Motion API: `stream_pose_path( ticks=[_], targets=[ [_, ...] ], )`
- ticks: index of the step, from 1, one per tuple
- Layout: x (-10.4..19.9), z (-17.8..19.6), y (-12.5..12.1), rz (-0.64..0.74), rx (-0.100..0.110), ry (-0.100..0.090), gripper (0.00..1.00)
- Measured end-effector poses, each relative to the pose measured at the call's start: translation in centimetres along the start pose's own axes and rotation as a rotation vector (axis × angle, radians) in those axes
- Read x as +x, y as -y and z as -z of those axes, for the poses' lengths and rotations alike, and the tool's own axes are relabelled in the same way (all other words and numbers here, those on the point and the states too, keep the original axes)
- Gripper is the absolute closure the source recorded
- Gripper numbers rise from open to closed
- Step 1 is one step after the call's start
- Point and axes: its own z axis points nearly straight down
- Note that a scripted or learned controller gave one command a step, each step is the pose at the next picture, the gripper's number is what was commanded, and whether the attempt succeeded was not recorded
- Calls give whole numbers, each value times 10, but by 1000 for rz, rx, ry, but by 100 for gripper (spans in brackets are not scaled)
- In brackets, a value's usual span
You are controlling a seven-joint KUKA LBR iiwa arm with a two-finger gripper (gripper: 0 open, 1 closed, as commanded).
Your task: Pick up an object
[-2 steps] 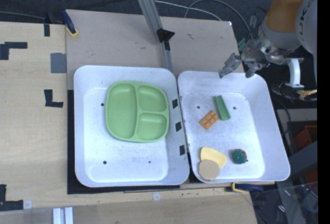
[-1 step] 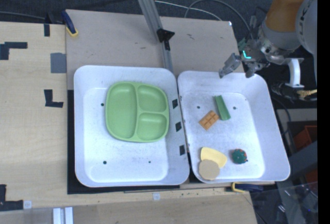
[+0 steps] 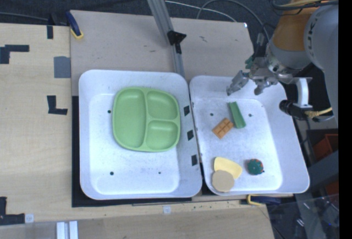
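Arm came in from the right; gripper (image 3: 247,85) hung over the far edge of the right bin (image 3: 286,139), above its upper rim. Two fingers (image 3: 236,82) were visibly spread apart w/ nothing between them.

Right bin contents: green stick (image 3: 237,114) lay nearest the gripper, just below it, angled slightly. Orange waffle-textured block (image 3: 223,128) sat just beside the stick's lower end, to its left. Near the front: yellow piece (image 3: 228,166) w/ a tan round disc (image 3: 223,180) overlapping its lower edge. Small dark green and red round item (image 3: 254,167) sat close to the right of the yellow piece, not touching.

Left bin (image 3: 96,139) held a green divided plate (image 3: 146,119), 3 compartments, approx. centred toward the back.
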Motion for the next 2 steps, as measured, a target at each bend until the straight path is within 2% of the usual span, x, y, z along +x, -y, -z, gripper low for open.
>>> stream_pose_path(
  ticks=[2],
  targets=[
    [3, -95, -3, 1, -5, 2, 0]
  ],
)
